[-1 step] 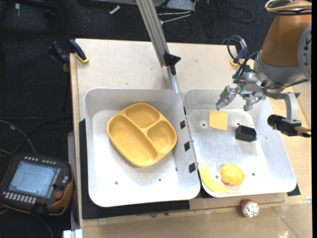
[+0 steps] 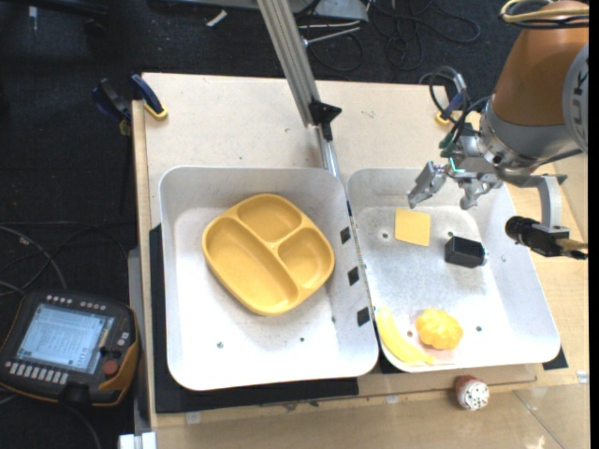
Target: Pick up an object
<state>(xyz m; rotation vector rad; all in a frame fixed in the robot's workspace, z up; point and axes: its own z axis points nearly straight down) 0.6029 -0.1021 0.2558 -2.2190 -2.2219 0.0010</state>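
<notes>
In the right bin (image 2: 524,279) lie a flat pale-yellow square (image 2: 413,227), a small black block (image 2: 464,251), a lumpy yellow-orange toy (image 2: 438,329) and a yellow banana (image 2: 397,338) near the front rim. My gripper (image 2: 449,188) hangs above the bin's back part, just behind and above the yellow square. Its two fingers stand spread apart, open, with nothing between them. The arm reaches in from the right.
The left bin (image 2: 187,344) holds a yellow divided plate (image 2: 269,252). A slanted metal pole (image 2: 295,64) crosses the bench behind the bins. A small dotted ball (image 2: 473,394) lies on the bench in front of the right bin. A teach pendant (image 2: 65,340) sits at left.
</notes>
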